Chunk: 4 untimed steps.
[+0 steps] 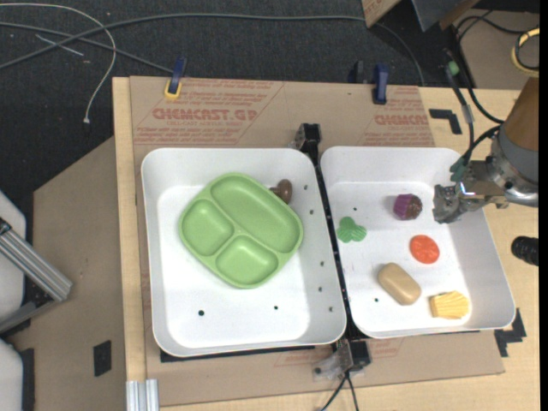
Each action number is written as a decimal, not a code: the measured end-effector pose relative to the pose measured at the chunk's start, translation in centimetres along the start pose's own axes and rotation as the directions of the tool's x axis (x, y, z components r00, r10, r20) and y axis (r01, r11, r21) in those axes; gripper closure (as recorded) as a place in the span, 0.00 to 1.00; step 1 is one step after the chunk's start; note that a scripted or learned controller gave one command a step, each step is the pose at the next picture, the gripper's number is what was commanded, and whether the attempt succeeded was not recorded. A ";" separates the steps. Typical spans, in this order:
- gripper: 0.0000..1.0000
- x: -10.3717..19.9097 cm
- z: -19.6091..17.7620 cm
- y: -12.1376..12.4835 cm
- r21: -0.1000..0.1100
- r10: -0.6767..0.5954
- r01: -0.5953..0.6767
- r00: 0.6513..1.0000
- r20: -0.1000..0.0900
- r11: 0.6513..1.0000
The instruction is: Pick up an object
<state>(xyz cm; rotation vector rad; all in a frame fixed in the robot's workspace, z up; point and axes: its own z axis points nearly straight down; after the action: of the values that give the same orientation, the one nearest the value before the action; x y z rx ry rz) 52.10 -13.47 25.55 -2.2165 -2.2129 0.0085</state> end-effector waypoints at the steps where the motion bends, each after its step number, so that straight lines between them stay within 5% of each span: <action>1: 0.00 0.0 -0.4 0.2 -0.009 -0.002 0.002 1.000 0.002 1.000; 4: 0.00 1.0 14.1 0.7 -0.004 -0.001 0.001 1.000 0.000 1.000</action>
<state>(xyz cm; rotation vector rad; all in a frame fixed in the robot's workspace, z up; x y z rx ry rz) 52.66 -12.40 11.46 -2.2174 -2.2158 0.0046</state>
